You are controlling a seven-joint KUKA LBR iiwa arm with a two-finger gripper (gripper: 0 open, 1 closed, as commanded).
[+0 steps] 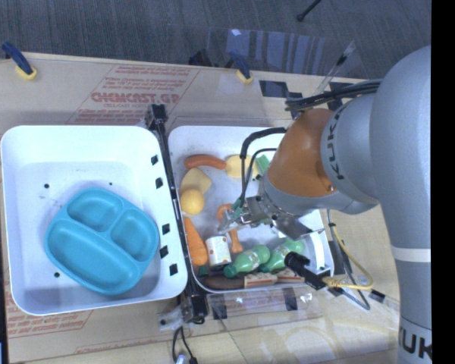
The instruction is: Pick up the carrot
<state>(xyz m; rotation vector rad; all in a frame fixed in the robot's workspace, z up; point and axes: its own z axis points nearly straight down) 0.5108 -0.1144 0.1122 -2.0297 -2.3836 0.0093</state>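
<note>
We see 2 shallow white plastic bins side by side on the counter [98,97]. The left bin [15,203] holds a light blue plastic plate with 3 compartments [102,239]. The right bin [212,136] is crowded with toy food. The long orange plastic carrot [195,241] lies along that bin's left wall, pointing toward its near corner, just beside a small white cylinder with a red label [217,250]. Above it sit a round yellow lemon-like piece [192,201] and a pale yellow wedge [196,179]; farther back lies a curved orange-red sausage shape [205,161]. Green rounded pieces [259,258] rest near the front wall. The grey arm with its orange band [303,165] reaches in from the right, and its tool [239,217] hangs over the middle of the right bin, near the carrot but apart from it. We cannot tell the tool's state.
</note>
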